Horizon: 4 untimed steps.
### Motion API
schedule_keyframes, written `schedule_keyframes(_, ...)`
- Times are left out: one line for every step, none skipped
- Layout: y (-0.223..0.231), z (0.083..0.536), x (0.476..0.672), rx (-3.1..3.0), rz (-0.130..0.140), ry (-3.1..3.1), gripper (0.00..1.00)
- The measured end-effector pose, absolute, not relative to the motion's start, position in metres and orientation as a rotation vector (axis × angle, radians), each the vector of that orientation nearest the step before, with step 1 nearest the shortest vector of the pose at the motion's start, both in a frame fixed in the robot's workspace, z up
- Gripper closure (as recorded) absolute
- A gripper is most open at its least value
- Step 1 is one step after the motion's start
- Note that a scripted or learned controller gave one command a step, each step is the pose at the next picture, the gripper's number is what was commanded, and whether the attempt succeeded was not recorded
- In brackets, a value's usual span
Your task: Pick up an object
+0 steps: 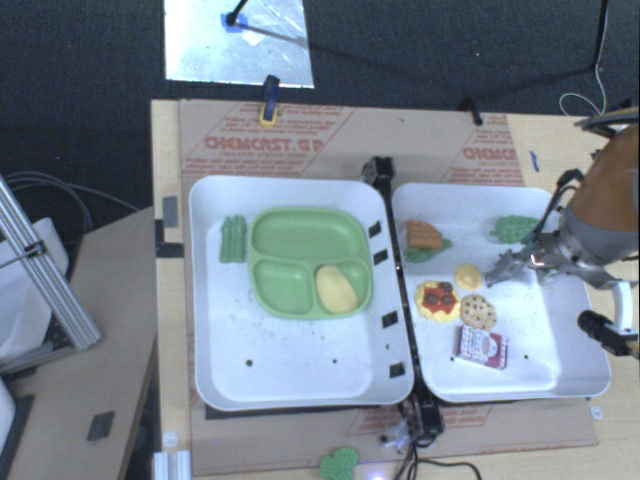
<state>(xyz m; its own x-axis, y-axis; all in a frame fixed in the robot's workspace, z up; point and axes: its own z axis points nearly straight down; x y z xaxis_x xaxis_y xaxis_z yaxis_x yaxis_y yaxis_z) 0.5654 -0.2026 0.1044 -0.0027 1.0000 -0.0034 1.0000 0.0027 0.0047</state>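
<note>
My gripper (497, 269) hangs low over the right bin (575, 363), reaching in from the right on the grey arm (610, 203). Just left of its tip lies a small yellow piece (468, 276), close to it but apart. Below that sit a round pizza slice (438, 300) and a chocolate-chip cookie (478, 312), with a red packet (481, 347) nearer the front. A brown taco on a green leaf (424, 236) lies at the bin's back left. A green lettuce piece (515, 228) rests just behind the gripper.
The left bin (230, 368) holds a green divided tray (300, 243) carrying a yellow oval item (337, 289), and a bundle of green beans (233, 239) beside it. A black divider (400, 298) runs between the bins. A small green toy (340, 462) lies off the bench's front edge.
</note>
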Motion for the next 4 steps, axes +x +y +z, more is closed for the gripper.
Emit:
schedule_keyframes(-0.206,0.085,0.599,2.212,0.003,2.224,0.0)
schedule_keyframes(-0.206,0.086,0.618,2.213,0.004,2.224,0.0)
schedule_keyframes(-0.206,0.086,0.649,2.212,0.005,2.224,0.0)
schedule_keyframes(-0.206,0.091,0.67,2.212,0.004,2.224,0.0)
